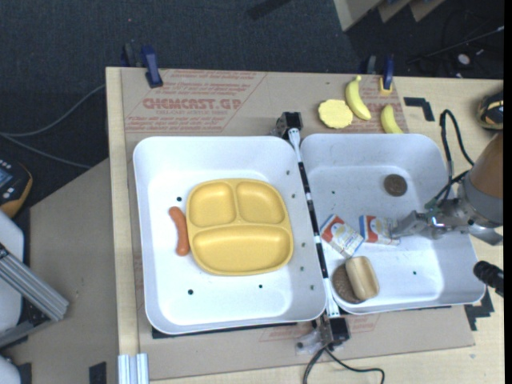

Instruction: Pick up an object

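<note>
2 white bins sit side by side on the bench (pixel 120 214). The right bin (pixel 416 154) holds the candidates: a small red-and-white carton (pixel 370 229) near its middle, a second packet (pixel 342 235) lying flat close to its left wall, a tan bread-like roll (pixel 361 278) leaning on a dark round piece (pixel 342 285) in its front-left corner, and a brown disc (pixel 395 186) toward its back. The left bin (pixel 152 166) carries a yellow divided plate (pixel 238 226) at centre, with an orange-red sausage (pixel 181 230) touching the plate's left edge.

Arm (pixel 484 190) comes in over the right bin's right wall. The pincer (pixel 398 227) sits just beside the red-and-white carton, at its right end, maybe touching; cannot tell whether its tips are spread or pressed together, too small and blurred. Nothing is visibly pinched.

Judgement: the carton is the likely target. It looks light, thin-walled, probably glossy, so it may skid on the smooth bin floor or crush under a hard squeeze. Best hold is across its narrow sides, tips low, moderate force. The packet by the left wall lies flat, giving little edge to catch. The roll looks soft and rounded; take it across the short width. The disc is low and flat, the hardest pick of the 4. The 2 bananas (pixel 358 98) and a yellow round piece (pixel 335 114) lie on the bench behind the right bin.
</note>
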